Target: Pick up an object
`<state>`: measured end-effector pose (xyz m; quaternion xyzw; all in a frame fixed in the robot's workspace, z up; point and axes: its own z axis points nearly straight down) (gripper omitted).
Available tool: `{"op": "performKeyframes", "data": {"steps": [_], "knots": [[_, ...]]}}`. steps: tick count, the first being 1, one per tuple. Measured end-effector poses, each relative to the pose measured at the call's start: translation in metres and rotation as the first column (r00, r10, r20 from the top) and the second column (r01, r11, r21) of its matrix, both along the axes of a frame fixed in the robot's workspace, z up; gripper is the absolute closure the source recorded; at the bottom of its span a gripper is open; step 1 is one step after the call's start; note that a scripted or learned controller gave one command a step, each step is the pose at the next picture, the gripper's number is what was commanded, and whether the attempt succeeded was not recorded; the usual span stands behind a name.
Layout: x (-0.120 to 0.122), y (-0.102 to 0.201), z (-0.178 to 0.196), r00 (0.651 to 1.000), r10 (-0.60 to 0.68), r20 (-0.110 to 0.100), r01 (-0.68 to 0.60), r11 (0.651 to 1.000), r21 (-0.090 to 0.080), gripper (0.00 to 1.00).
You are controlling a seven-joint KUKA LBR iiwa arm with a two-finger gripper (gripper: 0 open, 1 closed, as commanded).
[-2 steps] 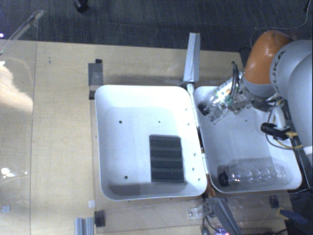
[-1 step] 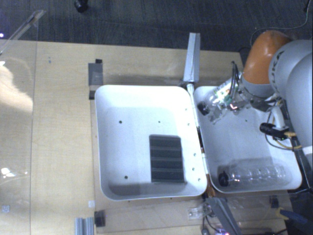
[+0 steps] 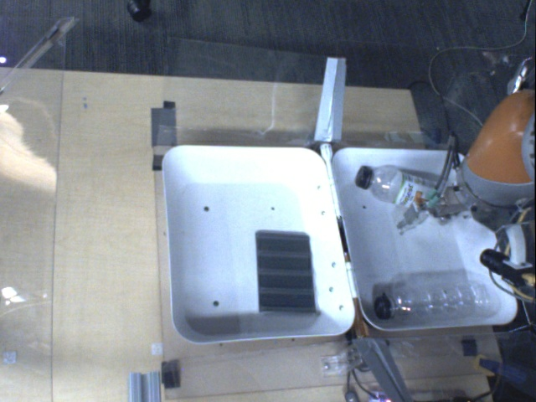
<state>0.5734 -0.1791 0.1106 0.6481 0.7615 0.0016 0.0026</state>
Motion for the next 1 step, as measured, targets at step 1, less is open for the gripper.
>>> {"op": "performKeyframes", "data": {"steps": [1], "knots": [[0.0450, -0.0021, -0.0255, 0.881, 0.469, -0.060, -0.468, 0.883, 0.033, 0.00]]}}
